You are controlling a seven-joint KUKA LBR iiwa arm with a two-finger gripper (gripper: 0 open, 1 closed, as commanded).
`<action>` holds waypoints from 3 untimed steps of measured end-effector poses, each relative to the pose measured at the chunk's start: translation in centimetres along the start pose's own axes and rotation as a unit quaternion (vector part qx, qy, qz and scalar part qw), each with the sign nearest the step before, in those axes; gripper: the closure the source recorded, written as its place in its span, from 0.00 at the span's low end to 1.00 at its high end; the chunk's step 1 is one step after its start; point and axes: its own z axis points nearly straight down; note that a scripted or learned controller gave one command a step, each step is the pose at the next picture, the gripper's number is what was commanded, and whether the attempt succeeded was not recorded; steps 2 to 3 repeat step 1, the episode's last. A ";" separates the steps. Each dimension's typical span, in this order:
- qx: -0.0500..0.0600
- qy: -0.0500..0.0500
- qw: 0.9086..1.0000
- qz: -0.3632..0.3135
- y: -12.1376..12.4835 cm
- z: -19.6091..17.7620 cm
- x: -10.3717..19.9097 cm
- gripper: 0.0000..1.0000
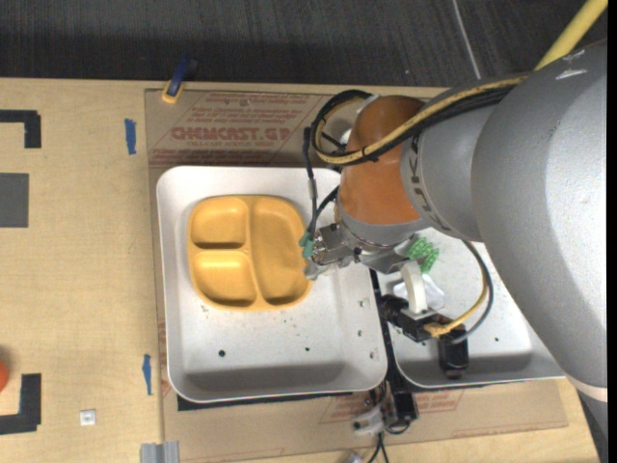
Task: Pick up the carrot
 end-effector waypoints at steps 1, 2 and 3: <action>0.003 0.000 1.000 -0.026 -4.7 -2.7 11.1 1.00; 0.003 0.000 1.000 -0.026 -4.7 -2.7 11.1 1.00; 0.003 0.000 1.000 -0.026 -4.7 -2.7 11.1 1.00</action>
